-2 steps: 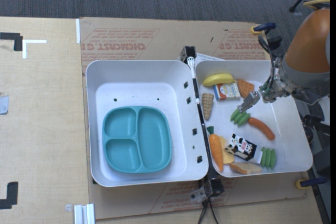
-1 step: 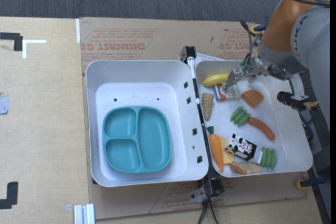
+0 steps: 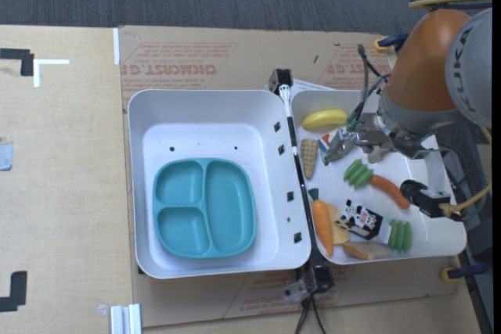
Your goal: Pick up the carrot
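An orange carrot (image 3: 322,225) with a small green top lies along the left wall of the right bin (image 3: 438,242), near its front. A second orange piece with green leaves (image 3: 377,181) lies in the middle of that bin. My gripper (image 3: 338,146) hangs over the bin's left-centre part, just behind the leafy piece and well behind the carrot by the wall. It is open, with nothing between its fingers.
The right bin also holds a yellow banana (image 3: 324,119), a waffle cone (image 3: 310,156), a cow-print box (image 3: 362,220), a green ridged piece (image 3: 400,235) and a bread slice (image 3: 366,251). The left bin (image 3: 141,129) holds a teal divided plate (image 3: 205,208).
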Controlling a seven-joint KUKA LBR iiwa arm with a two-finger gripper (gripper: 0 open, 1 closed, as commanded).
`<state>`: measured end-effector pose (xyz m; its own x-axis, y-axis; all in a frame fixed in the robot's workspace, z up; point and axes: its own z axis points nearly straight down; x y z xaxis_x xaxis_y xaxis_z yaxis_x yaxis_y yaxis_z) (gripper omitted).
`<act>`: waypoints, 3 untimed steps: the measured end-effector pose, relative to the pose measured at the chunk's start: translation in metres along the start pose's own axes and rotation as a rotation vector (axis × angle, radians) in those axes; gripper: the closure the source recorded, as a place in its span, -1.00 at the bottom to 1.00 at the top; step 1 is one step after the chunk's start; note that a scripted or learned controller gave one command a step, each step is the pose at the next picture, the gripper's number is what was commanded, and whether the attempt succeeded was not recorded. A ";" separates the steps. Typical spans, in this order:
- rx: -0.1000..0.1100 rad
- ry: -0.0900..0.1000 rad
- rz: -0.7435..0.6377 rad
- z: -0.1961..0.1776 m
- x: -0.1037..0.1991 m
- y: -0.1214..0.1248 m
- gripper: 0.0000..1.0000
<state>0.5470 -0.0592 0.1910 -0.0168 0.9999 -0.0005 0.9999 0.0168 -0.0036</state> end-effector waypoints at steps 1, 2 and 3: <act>0.001 0.000 0.072 0.001 0.037 -0.069 -1.00; 0.001 0.000 0.075 0.001 0.037 -0.069 -1.00; 0.001 0.000 0.075 0.001 0.037 -0.069 -1.00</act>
<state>0.4777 -0.0238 0.1905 0.0586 0.9983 -0.0008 0.9983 -0.0586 -0.0043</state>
